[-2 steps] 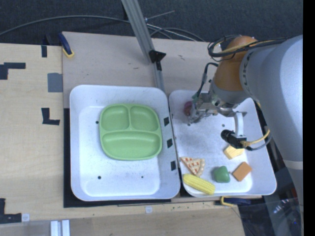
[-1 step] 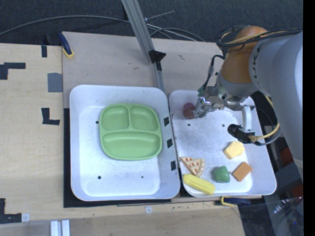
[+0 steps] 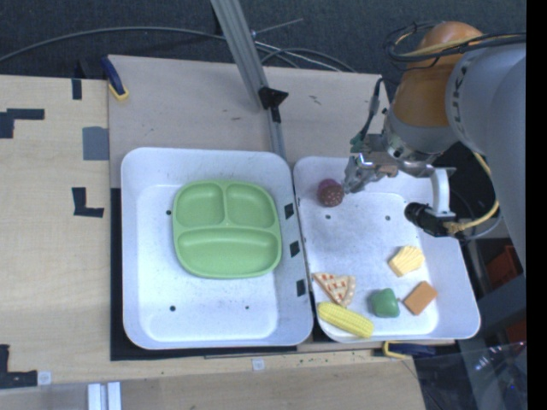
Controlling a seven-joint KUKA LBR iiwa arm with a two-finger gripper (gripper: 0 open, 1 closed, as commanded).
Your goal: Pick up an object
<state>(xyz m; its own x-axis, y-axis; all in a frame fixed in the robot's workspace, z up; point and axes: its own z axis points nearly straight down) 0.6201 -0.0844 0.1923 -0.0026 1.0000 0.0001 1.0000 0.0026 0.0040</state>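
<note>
While the gripper [image 3: 357, 174] hangs over the far left corner of the right bin [image 3: 444, 314], its tips sit just beside a dark red ball [image 3: 331, 193] that lies on the bin floor close to the far wall and the inner wall; the ball is not between the fingers, and whether they are wide or narrow I cannot tell. Most of that bin's middle floor is bare white with faint scuffs, giving open room between the ball and the toys crowded at the near end: a pizza slice [image 3: 334, 288] against the inner wall, a corn cob [image 3: 345, 319] along the near rim just below it, a green piece [image 3: 385, 302] beside the cob, an orange block [image 3: 420, 297] next to that, and a yellow wedge [image 3: 407, 260] a little farther back toward the right wall. In the left bin [image 3: 145, 314] a green divided plate [image 3: 227, 229] lies flat in the middle, apart from all four walls, with bare floor around it. Both bins touch along their inner rims on a tan bench [image 3: 51, 254] marked with black tape; a metal post [image 3: 239, 41] slants across the far side, and cables trail over dark flooring beyond
</note>
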